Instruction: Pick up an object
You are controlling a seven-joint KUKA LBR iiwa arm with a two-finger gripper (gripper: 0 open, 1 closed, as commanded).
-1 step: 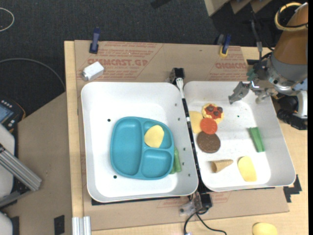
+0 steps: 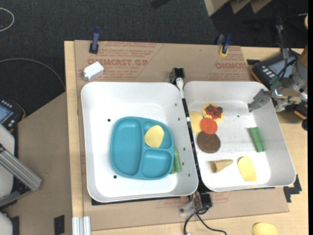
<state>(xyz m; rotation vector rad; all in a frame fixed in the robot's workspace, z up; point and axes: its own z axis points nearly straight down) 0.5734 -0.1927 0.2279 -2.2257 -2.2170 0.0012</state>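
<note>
End effector [image 2: 257, 101] over right bin [image 2: 281, 136] far-right corner; grip state, we cannot tell. Green stick [image 2: 256, 138] lies just nearer. We should drop straight, straddle stick across its width.

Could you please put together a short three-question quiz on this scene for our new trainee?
1. True or false: the yellow oval food piece lies in the teal divided plastic plate.
2. Which bin holds the green plastic stick? A) left white bin B) right white bin
3. Fill in: the round brown cookie-like disc lies just below the round ____ piece.

Key: 1 true; 2 B; 3 red.
</note>
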